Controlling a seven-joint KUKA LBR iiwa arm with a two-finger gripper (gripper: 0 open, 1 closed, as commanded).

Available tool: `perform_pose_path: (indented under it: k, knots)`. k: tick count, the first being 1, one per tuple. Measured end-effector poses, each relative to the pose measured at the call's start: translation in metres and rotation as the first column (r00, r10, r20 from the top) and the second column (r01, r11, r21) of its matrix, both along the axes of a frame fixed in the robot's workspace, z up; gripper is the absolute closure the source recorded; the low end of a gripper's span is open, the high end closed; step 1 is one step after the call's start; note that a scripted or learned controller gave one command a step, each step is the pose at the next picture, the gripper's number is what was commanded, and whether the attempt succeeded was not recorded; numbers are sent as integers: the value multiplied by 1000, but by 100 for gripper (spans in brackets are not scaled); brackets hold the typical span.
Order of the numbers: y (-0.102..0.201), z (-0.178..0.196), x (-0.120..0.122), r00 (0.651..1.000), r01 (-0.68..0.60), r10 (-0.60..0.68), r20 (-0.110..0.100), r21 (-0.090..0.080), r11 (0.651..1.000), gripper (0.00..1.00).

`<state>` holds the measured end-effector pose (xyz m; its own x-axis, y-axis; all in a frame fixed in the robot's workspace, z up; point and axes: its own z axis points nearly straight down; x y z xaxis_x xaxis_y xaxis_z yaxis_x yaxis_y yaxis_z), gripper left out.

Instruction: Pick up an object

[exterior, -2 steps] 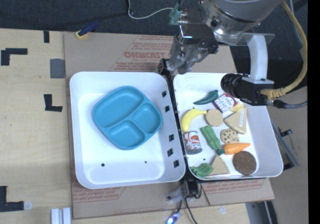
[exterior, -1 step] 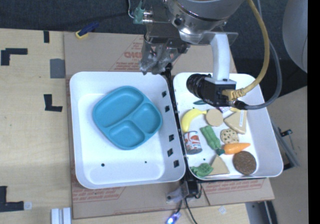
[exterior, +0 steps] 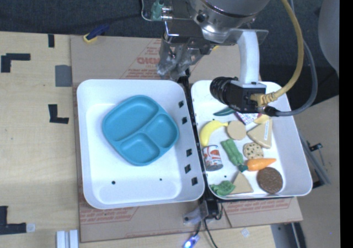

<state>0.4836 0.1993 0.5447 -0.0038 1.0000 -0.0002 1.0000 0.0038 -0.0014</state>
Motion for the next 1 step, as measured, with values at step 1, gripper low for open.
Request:
perform_pose_path:
  k: [1]
  knots:
    - [36,-11,0,1000,-1,1,-2,-1,1000,100]
